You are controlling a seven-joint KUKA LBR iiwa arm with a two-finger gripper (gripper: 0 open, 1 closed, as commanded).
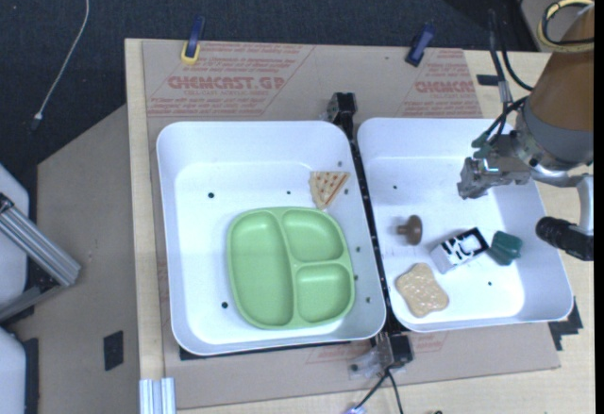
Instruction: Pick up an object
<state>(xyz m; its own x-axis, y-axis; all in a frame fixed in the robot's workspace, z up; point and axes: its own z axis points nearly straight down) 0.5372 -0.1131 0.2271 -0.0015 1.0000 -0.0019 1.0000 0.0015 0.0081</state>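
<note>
1. Camera view: claw (pixel 483 174) above right bin (pixel 538 308); can't tell how wide it's open; holds nothing visible.
2. Brown knob (pixel 410 230) below-left of claw, apart from others; centre over it, descend straight.

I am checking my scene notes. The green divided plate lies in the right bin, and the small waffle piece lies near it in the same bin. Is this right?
Not quite. The camera view shows the green divided plate in the left bin, not the right one. The rest holds: the small waffle piece lies near it in the same bin.
</note>
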